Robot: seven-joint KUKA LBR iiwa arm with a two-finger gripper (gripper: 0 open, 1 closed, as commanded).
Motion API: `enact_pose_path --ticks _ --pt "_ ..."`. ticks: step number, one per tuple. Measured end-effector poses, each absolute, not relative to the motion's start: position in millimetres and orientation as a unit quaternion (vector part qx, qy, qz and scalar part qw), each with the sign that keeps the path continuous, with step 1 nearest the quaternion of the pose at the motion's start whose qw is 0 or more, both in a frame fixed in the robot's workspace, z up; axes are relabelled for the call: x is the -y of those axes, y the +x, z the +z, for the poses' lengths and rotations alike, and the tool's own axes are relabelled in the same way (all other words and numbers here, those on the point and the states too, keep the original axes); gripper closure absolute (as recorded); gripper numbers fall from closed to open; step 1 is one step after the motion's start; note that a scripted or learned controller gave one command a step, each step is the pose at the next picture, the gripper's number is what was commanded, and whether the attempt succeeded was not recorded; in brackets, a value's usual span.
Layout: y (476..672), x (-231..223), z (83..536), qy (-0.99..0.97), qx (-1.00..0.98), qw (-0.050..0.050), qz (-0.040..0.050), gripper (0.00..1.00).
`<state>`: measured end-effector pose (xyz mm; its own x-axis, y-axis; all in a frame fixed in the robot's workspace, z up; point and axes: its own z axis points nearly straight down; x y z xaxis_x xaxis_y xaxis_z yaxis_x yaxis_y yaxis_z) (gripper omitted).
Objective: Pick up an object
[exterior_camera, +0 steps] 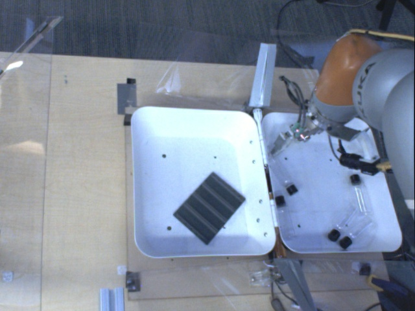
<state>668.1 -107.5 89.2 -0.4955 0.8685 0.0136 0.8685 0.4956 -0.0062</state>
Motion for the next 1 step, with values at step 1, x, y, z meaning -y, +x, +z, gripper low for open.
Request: enact_pose_path --ticks 1 --pt "673.8 108.2 103.6 -0.501 0.865 -0.007 -0.0046 1.00"
